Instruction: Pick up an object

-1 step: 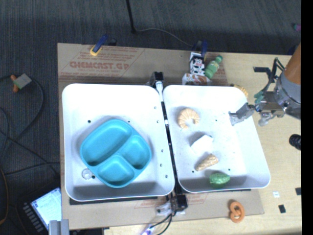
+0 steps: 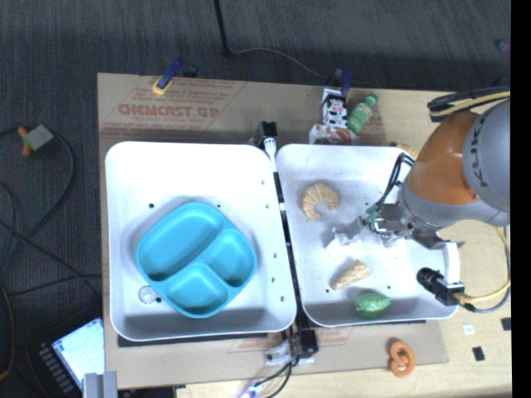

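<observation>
We lower our tool (image 2: 353, 233) into the right bin (image 2: 415, 309), between the croissant (image 2: 319, 199) and bread wedge (image 2: 351, 274); its grip we cannot tell.

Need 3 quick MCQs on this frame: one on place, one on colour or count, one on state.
1. Where does the croissant lie?
A. left bin
B. right bin, far half
C. on the bench

2. What colour is the divided tray?
A. blue
B. red
C. yellow

3. How does the divided tray sit?
A. flat in the left bin, open side up
B. flipped upside down
C. hanging over into the right bin

Key:
1 B, it rests inside the right bin, toward the far wall.
2 A, it is bright blue against the white left bin.
3 A, its compartments face up and it lies wholly within the left bin.
</observation>
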Tool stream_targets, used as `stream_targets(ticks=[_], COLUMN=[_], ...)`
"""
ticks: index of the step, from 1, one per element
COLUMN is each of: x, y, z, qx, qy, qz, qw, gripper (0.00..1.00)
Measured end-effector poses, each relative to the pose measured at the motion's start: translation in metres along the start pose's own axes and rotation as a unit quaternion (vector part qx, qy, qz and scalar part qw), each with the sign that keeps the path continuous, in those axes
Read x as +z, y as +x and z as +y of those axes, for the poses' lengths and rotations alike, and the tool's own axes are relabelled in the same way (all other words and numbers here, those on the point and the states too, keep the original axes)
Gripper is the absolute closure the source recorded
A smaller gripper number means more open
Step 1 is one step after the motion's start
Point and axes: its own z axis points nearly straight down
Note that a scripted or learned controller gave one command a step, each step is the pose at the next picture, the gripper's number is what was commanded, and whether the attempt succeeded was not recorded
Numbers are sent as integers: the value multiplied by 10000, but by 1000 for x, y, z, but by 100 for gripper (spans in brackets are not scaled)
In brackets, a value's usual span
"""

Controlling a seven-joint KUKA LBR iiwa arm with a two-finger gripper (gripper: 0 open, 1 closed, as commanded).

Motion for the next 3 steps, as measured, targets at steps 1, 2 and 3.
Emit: stream_targets(ticks=[1, 2, 3], x=[12, -3, 12], y=[56, 58, 55], z=[-39, -45, -44], qx=[29, 13, 19], qy=[-91, -21, -38], qz=[-48, -21, -33], qw=[9999, 10000, 10000], gripper=[0, 0, 0])
